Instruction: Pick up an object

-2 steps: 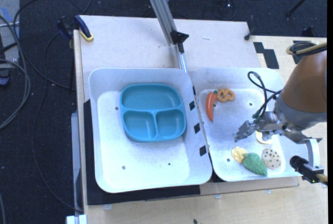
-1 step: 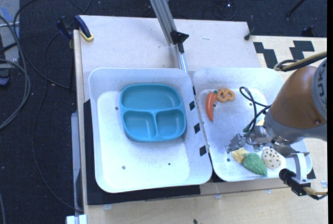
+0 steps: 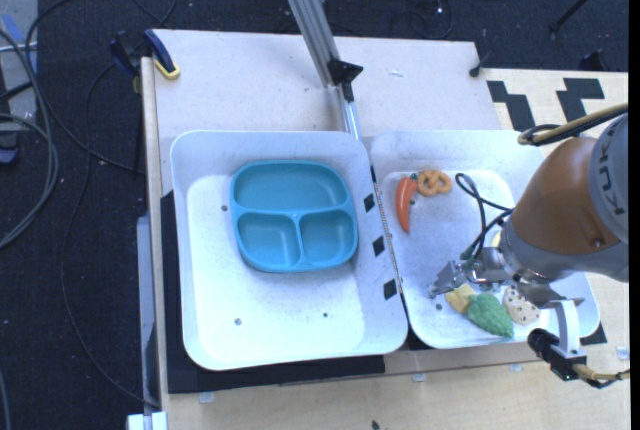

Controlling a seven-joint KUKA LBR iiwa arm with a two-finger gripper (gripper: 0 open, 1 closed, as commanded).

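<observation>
Fingers' state: can't tell, the gripper (image 3: pixel 452 280) is a small metallic blur low in the right bin (image 3: pixel 440 218). It sits at the 10 o'clock edge of a yellow piece (image 3: pixel 461 298) and green leafy item (image 3: pixel 489 315). Looks like the reach/descend step. Next: centre over one item, close, lift straight up.

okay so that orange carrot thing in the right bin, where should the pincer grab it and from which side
Grip the carrot across its narrow width near the middle, coming straight down from above. It lies flat and long, running roughly top to bottom of the view, so its long sides are open. The pretzel sits close by its upper end, so stay lower.
</observation>
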